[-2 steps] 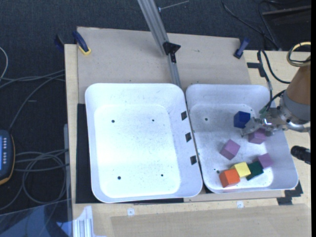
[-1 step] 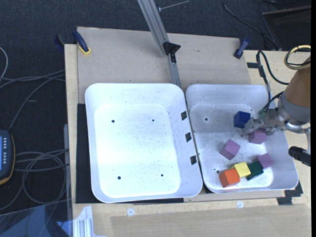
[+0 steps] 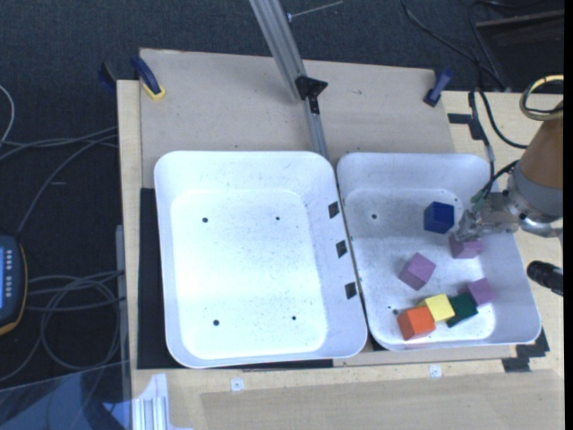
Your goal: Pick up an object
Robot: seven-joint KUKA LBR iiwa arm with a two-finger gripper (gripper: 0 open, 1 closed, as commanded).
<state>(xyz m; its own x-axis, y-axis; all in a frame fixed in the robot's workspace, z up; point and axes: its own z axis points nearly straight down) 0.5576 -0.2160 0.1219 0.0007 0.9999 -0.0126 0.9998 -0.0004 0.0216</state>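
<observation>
The gripper is low in the right bin over a purple block — probably its target. Its grip on the block can't be judged (blue cube just beside).

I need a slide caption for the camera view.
Gripper low over a purple block in the right bin, beside a blue cube.

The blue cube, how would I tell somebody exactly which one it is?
Look in the right-hand white bin. Near the middle of its far half, just left of where the arm reaches in, sits the blue cube. It is the only blue piece, standing apart from the purple blocks and the orange, yellow and green cluster by the near rim.
</observation>
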